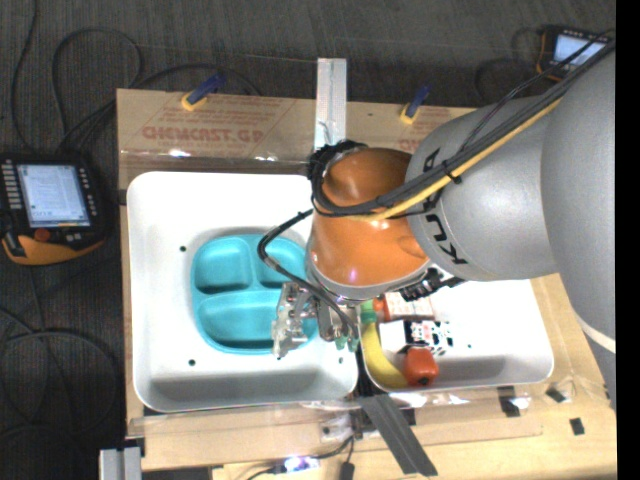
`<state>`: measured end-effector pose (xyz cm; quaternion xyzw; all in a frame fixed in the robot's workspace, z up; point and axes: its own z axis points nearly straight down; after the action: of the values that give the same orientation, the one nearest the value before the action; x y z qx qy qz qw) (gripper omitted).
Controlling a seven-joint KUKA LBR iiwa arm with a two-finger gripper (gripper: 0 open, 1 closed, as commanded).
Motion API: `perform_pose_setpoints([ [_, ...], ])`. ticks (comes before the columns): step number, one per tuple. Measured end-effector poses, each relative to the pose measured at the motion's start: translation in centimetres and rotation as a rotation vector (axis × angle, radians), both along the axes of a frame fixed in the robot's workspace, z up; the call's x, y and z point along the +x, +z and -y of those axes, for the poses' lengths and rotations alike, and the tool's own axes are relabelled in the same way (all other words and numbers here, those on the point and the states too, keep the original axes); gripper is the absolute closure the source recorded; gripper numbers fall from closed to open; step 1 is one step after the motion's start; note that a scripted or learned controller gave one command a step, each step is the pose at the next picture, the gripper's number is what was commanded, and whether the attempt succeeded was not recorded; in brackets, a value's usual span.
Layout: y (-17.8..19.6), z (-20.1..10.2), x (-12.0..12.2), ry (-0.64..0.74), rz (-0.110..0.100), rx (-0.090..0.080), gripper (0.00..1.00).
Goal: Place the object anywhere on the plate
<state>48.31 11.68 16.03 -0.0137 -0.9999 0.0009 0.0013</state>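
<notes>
The grey arm (520, 188) with its orange band (362, 223) reaches over the left white bin (160, 268). In this bin lies the turquoise divided plate (235, 293) — the landmark. The gripper (292, 328) hangs over the plate's lower right edge; whether its jaws are open or closed cannot be told. Right of the plate, in the right bin (510, 338), lie a yellow banana (378, 363) and an orange-red object (420, 365) — touching.

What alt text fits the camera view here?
A grey KUKA arm with an orange band reaches from the right, its two-finger gripper low over the turquoise divided plastic plate in the left white bin. The right white bin holds a yellow banana-shaped toy and an orange-red block.
</notes>
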Motion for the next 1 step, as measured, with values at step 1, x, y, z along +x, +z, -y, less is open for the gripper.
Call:
perform_pose_setpoints([
  [1, 2.38, 1.42, 0.74, 0.129, 0.003, 0.001, 1.00],
])
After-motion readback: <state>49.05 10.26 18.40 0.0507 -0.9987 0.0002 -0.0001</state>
